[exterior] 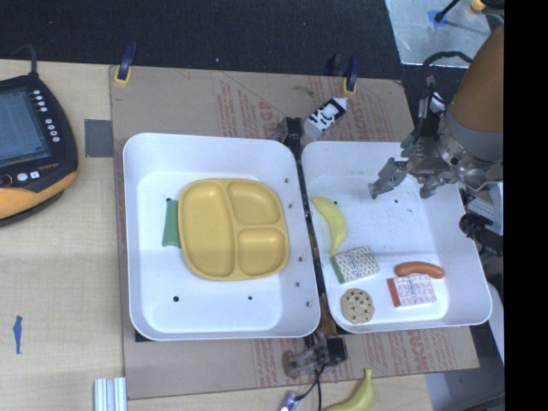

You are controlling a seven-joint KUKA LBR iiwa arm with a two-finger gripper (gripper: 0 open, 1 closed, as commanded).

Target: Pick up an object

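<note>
Bright, even overhead light; soft shadows, slightly blurry picture.

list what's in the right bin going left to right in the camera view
banana → cookie → green-edged packet → red-edged packet. The sausage sits right above the red-edged packet, so its place is unclear.

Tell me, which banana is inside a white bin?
The banana lying at the left edge of the right bin, next to the divider. The other banana lies outside the bins on the bench, at the bottom of the picture.
</note>
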